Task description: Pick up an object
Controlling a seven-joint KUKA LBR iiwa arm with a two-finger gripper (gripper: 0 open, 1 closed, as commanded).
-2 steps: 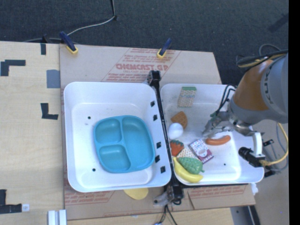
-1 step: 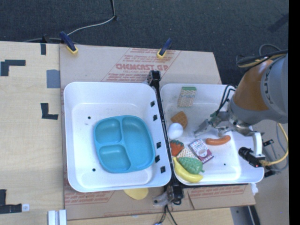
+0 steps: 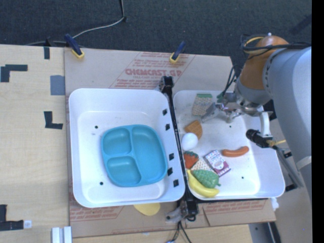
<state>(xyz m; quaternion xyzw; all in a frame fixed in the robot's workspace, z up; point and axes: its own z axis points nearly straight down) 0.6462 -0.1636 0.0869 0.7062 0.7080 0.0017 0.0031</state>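
Hovering gripper (image 3: 216, 110) — grip state unclear — beside green box (image 3: 202, 104); croissant (image 3: 194, 129), egg (image 3: 189, 141) nearby.

We see a robot laboratory or test room, not a home. The bench (image 3: 30, 151) is a plain light wood board with pieces of black tape (image 3: 50, 120) stuck on it as marks. On it lies a sheet of brown cardboard (image 3: 147, 70) with red printed letters, held at its far edge by two yellow and blue clamps (image 3: 74, 46). Two white bins (image 3: 81, 105) stand side by side on the cardboard. One holds a blue divided tray (image 3: 134, 153); the other holds small toy foods (image 3: 205, 178) made of plastic. A grey industrial arm (image 3: 283, 80) with an orange band reaches in, and a cable (image 3: 101, 27) runs over dark carpet floor (image 3: 202, 9) behind the bench.
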